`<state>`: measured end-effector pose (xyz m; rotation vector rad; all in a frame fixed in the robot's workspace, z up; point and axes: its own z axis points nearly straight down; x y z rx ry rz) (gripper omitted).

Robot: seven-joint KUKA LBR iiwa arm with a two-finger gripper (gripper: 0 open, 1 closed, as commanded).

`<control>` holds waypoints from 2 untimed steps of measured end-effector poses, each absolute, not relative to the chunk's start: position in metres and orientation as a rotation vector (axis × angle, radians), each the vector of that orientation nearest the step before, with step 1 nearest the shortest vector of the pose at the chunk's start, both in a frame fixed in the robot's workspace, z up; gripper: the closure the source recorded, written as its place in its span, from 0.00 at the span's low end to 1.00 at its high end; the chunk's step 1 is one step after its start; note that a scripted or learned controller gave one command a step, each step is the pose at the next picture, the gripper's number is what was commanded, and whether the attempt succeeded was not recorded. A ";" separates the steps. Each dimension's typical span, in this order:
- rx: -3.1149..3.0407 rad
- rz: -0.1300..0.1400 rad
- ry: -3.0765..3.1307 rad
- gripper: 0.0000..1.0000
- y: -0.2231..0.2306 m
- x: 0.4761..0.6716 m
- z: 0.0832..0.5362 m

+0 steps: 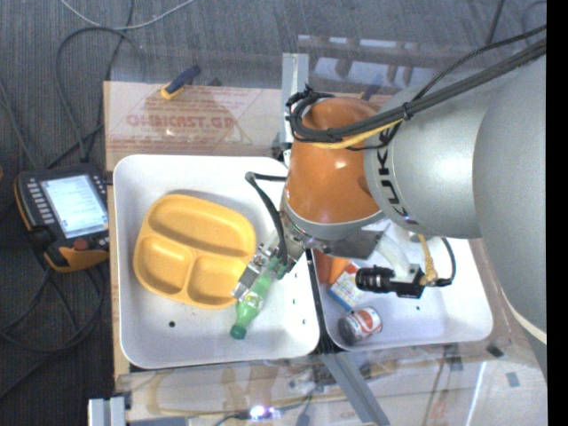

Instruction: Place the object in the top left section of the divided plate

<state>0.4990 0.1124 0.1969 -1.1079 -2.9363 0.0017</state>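
The gripper (264,269) pinches a green bottle (251,297) (cap toward 7 o'clock) at the yellow divided plate's (191,248) 4 o'clock edge.

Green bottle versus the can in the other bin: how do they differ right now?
The green bottle is slim and translucent green, lying in the left bin beside the yellow plate, at the gripper. The can is stubby, silver and red, lying in the right bin. Both lie on their sides.
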 end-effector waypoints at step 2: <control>-1.145 0.004 -2.926 1.00 0.038 0.486 0.267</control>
